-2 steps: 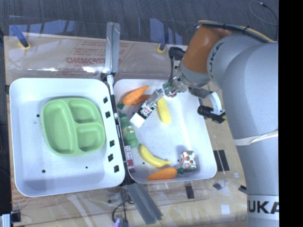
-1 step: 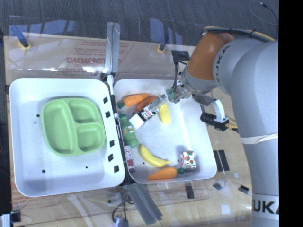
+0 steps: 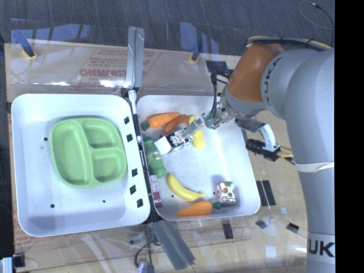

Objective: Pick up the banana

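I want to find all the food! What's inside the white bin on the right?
The right bin holds a banana, two carrots, corn, a green bottle and a small printed cup. The end effector covers whatever lies beneath it.

"KUKA" on the arm [image 3: 272, 81]

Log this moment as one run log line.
task: pick up banana | gripper: upper right bin, over corn | banana: lying free, lower bin | status: not grasped
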Action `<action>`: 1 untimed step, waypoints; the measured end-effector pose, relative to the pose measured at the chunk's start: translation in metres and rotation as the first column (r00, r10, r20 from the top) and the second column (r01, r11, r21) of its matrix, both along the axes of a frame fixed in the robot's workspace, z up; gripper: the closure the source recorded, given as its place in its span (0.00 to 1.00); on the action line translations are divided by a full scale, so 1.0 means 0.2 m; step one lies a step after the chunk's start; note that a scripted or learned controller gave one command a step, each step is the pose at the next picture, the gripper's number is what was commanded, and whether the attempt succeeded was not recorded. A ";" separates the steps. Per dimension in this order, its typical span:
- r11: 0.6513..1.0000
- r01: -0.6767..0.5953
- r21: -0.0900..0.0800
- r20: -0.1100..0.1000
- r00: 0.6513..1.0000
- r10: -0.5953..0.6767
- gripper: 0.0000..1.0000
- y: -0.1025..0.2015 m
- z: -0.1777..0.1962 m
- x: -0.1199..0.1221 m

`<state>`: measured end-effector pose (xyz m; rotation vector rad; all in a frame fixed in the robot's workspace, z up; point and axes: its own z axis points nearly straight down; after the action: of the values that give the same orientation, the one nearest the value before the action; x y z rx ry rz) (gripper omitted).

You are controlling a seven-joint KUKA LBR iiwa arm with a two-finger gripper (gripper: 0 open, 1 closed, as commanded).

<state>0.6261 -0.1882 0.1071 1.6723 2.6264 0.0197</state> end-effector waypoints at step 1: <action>1.000 -0.006 0.001 0.000 1.000 0.006 1.00 0.01 0.06 0.01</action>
<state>0.6271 -0.1871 0.1186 1.6647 2.6321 0.0209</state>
